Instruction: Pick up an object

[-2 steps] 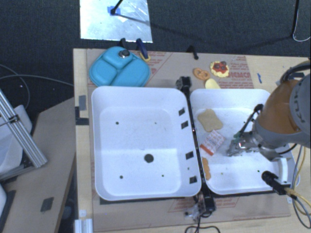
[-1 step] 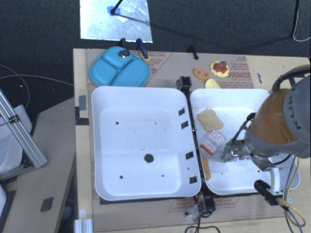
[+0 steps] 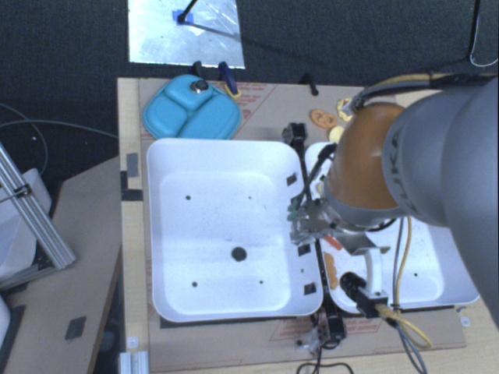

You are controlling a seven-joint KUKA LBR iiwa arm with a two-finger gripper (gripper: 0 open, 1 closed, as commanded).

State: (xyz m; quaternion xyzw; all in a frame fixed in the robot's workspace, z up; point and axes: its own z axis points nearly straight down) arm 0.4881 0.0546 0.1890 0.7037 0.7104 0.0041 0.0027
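- The pincer (image 3: 312,228) hangs low over the left edge of the right bin (image 3: 437,294), close to the wall where the two bins meet.
- The big grey arm (image 3: 444,162) covers most of it from above, so I cannot tell if the pincer is wide or narrow. I see nothing held in it.
- The thing it could pick looks to be a small orange piece (image 3: 330,269). It lies in the right bin, just beside that bin's left wall.
- The orange piece sits near the pincer, a bit toward the front of the bench and a little to the right of it.
- The piece is long and thin. Its long side runs front to back, along the bin wall.
- I think the pincer needs a short move toward the front and then down. The wall is very near, so it could bump there.
- The left bin (image 3: 168,209) has a small dark round thing (image 3: 238,253) on its floor, well apart from the pincer.
- A blue tray (image 3: 191,109) rests on the bench behind the left bin.
- There is red print on the brown board (image 3: 261,104) under the bins, but it is too small to read. I see no brand name I can make out.
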